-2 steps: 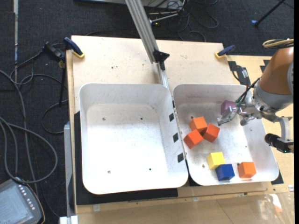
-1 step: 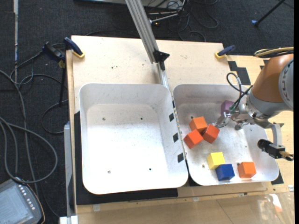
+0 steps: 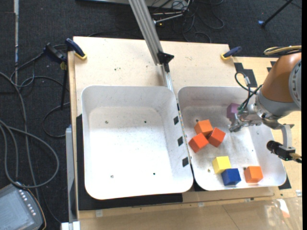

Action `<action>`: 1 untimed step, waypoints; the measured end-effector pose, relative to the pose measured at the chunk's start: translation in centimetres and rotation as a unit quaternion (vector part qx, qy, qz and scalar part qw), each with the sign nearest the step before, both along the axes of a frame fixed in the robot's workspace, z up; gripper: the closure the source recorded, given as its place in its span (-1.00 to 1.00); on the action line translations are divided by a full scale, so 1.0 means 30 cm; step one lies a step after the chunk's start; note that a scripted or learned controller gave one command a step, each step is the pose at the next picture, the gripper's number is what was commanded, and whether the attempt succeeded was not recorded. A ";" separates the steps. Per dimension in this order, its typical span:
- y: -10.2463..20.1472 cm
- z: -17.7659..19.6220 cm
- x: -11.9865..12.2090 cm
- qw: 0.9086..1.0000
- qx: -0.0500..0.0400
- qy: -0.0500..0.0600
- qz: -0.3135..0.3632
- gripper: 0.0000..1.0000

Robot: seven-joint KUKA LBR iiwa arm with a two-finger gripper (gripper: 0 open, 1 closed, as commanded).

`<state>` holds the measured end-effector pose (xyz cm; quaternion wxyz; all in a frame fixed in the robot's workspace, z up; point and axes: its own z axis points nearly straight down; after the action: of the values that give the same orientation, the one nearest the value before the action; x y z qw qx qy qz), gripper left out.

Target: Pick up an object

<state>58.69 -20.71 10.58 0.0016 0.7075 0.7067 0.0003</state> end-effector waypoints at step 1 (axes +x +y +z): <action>0.034 0.168 0.006 1.000 0.000 -0.002 0.002 1.00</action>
<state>58.88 -19.68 15.62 0.0027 0.7060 0.7082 0.0014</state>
